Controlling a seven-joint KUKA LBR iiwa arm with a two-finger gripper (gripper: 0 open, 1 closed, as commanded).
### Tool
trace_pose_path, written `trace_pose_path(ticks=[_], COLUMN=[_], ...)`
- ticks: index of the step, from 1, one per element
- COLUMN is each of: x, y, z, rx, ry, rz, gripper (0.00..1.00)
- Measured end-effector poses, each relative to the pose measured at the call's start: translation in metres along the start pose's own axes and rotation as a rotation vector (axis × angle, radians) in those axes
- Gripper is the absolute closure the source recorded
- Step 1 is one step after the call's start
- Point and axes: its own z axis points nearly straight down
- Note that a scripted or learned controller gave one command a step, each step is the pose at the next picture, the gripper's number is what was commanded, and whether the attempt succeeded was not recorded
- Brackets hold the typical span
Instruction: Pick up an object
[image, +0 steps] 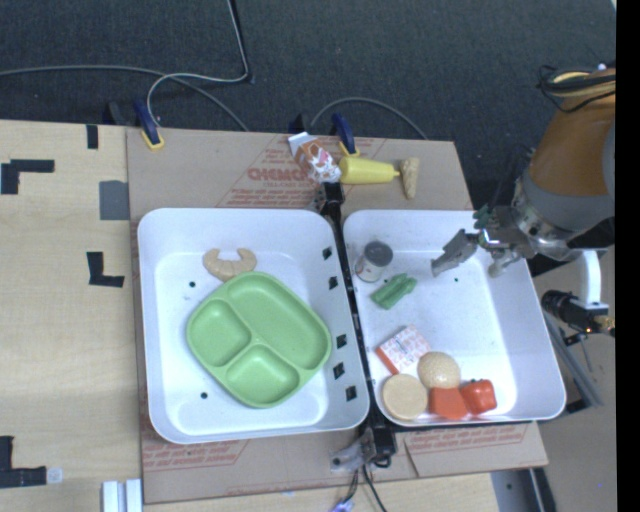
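The right bin (520, 330) holds a small grey can (375, 260), a green pod (394, 291), a red and white packet (403, 348), a round bun (438, 369), a flat tan disc (404, 396), an orange block (450, 403) and a red pepper (481, 395). My gripper (470, 260) hangs over that bin's upper right part, open, its two fingers spread with nothing between them. It stands to the right of the can and the pod, apart from both.
The left bin (160, 300) carries a green divided plate (259, 338) and a tan curved pastry (229, 263). Behind the bins, on the cardboard, lie a yellow banana-like toy (366, 171) and a small wrapped item (315, 156). Blue clamps and cables sit at the back.
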Motion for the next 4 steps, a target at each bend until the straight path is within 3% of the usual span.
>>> trace_pose_path(ticks=[1,2,3,4], x=[0.048,0.042,0.033,0.044], y=[0.022,0.040,0.085,0.093], z=[0.148,0.151,0.151,0.153], rx=[-0.001,-0.003,0.032,0.043], ry=[0.000,0.000,0.004,0.004], rz=[0.000,-0.001,-0.006,-0.005], gripper=[0.00,0.00,0.00,0.00])
